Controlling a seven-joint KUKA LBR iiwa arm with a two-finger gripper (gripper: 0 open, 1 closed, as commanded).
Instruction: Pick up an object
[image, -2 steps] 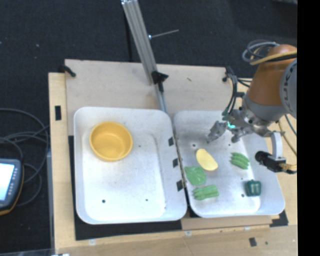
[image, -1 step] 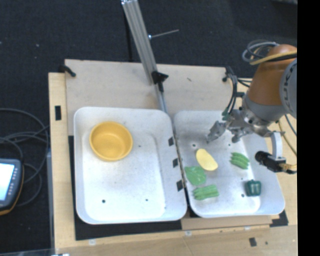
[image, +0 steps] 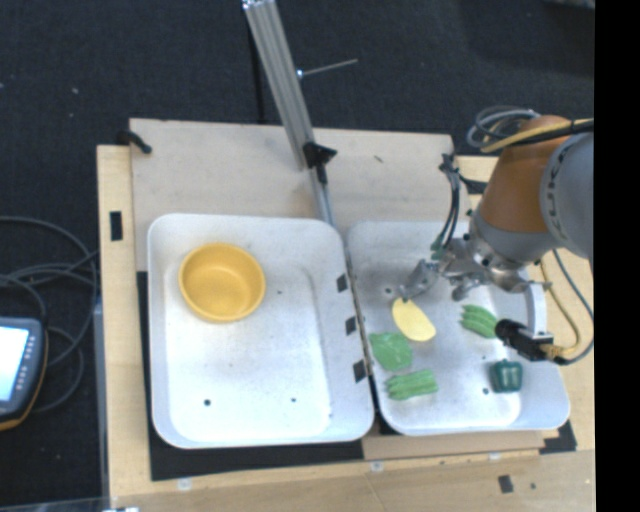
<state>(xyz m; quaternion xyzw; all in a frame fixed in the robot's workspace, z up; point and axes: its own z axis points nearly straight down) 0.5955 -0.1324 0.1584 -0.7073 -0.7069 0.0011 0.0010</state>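
Note:
My gripper (image: 436, 287) hangs over the right bin (image: 380, 250), near its middle, with its fingers spread open and nothing between them. Just below the left fingertip (image: 408, 291) lies a yellow oval piece (image: 413, 321). A light green piece (image: 480, 320) rests under the wrist to the right. Near the bin's left wall sits a green lump (image: 390, 351), with a ribbed green piece (image: 412, 384) in front of it. A small dark green block (image: 506, 376) stands at the front right.
A yellow bowl (image: 222, 282) sits in the upper left of the left bin (image: 250, 400). A slanted metal pole (image: 290, 90) rises behind the bins. Cables trail from the arm's wrist at the right.

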